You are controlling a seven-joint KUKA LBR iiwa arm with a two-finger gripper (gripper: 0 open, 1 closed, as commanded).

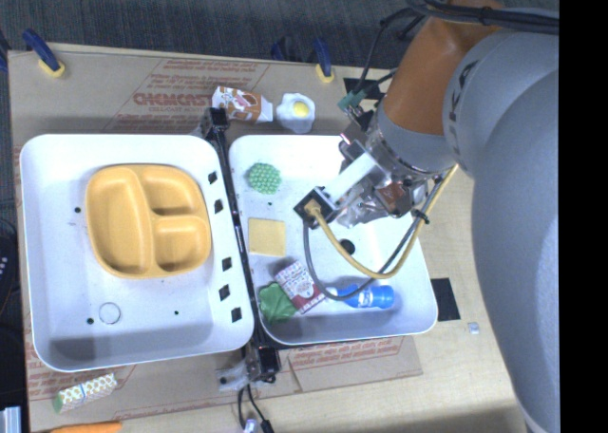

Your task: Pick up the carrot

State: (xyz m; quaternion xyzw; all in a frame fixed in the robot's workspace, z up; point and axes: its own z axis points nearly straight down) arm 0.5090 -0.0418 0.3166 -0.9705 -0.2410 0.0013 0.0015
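Grey and smooth-shelled, the arm (503, 137) filled the right of the view, a glossy orange band (427, 70) above its wrist. Its gripper (375, 198) hung over the right bin (313, 160) – whether it was open or closed could not be told, and nothing could be seen in its grasp.

An orange sliver, apparently the carrot (90, 426), lay on the bench at the bottom edge of the view, outside both bins and well apart from the gripper. It was cut off by the frame, long and thin, a plain bright orange. Just above it lay a small crinkled wrapper (85, 391) printed green and white.

Both bins were shallow white plastic with rounded corners. The left bin (38, 232) held a yellow divided tray (147, 217). In the right bin were a bumpy green disc (264, 177), a flat yellow square (267, 236), a red-and-white packet (296, 287) touching a crumpled green piece (275, 303), and a blue bottle (366, 297) on its side.

Beyond the bins, on printed cardboard (142, 89), sat a brown-and-white carton (237, 103) and a white piece with a yellow centre (296, 111).
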